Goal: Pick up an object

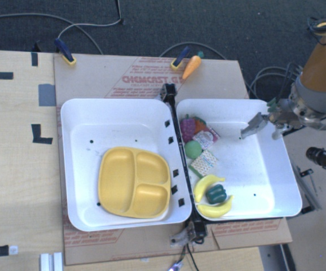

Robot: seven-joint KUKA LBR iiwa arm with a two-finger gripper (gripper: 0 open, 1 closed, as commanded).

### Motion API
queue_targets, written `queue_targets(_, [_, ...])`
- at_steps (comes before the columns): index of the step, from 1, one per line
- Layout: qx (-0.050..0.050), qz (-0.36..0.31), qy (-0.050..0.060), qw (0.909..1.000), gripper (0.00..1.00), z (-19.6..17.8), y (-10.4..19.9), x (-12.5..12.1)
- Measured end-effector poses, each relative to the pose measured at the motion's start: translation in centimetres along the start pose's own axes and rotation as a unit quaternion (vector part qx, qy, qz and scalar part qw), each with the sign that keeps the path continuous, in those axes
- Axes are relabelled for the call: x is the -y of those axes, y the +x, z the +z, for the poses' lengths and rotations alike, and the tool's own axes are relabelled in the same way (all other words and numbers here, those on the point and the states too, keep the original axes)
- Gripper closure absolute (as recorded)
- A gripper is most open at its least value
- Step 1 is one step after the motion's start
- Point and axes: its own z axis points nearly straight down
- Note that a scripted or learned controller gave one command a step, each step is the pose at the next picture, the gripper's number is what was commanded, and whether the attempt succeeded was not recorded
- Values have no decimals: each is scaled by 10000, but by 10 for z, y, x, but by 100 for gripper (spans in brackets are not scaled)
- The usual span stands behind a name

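Two white bins sit side by side on the bench. Nearest the camera, in the right bin (pixel 264 208), a yellow banana (pixel 208 199) curls along the front left corner, and a small green pepper (pixel 216 194) rests on top of it. Just behind them lies a little checked packet (pixel 203 162), then a green ball (pixel 193 149) close to the wall between the bins. Farther back sits a bunch of purple grapes (pixel 188 125) with a red and white wrapper (pixel 207 135) beside it. The left bin (pixel 78 151) holds a yellow tray (pixel 133 182) with three parts. The gripper (pixel 264 123) hangs over the right side of the right bin, well apart from the toys. Its fingers are spread open and hold nothing. At the far end, an orange carrot (pixel 190 66) lies on the cardboard (pixel 106 75) behind the bins
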Motion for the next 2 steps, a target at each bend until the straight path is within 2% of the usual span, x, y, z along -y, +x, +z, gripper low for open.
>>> queue_targets(1, [20, 6, -51, 10000, 0, 161, 31, -46])
queue_targets(2, [3, -5, -42, 10000, 0, 165, 62, -100])
